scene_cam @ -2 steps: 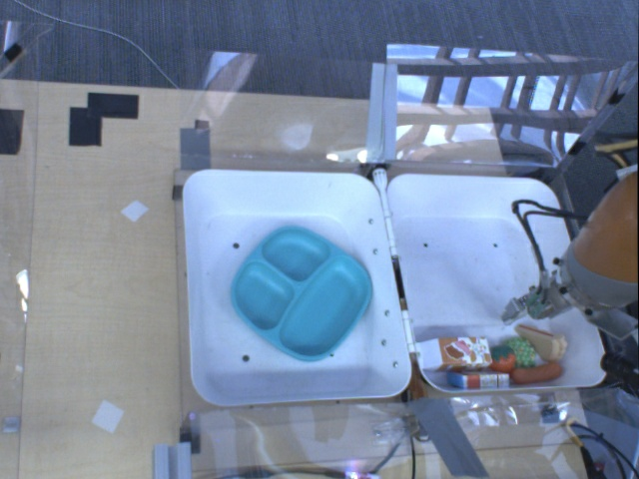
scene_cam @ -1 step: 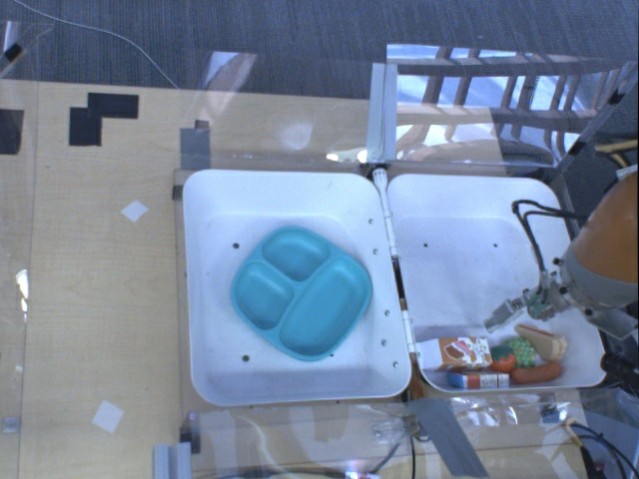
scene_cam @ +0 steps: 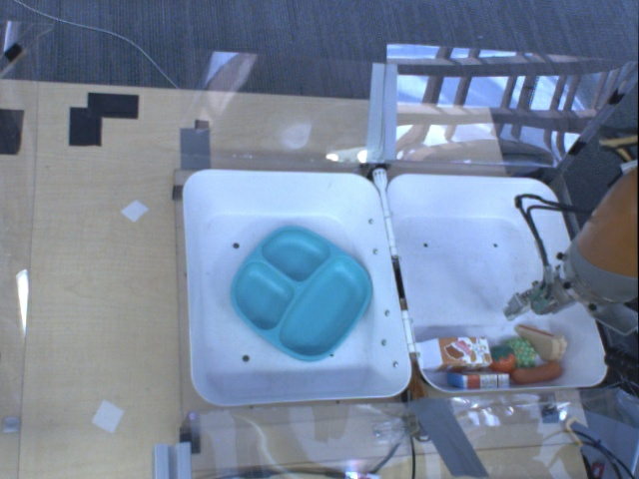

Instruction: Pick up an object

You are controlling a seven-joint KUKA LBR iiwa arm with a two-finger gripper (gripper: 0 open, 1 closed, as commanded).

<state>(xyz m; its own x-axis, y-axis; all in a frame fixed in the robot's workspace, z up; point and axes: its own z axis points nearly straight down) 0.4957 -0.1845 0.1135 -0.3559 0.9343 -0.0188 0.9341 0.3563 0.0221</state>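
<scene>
A blue three-compartment plate (scene_cam: 302,291) lies in the middle of the left bin (scene_cam: 215,367), while a small printed carton (scene_cam: 464,350), a flat red-and-blue item (scene_cam: 477,379), a green piece (scene_cam: 521,351), a red sausage-shaped toy (scene_cam: 535,372) and a tan wedge (scene_cam: 542,341) crowd the near edge of the right bin (scene_cam: 459,228). At far right the gripper (scene_cam: 531,300) hangs just above the tan wedge with nothing visibly between its fingers; whether they are parted or closed cannot be told at this size.
</scene>
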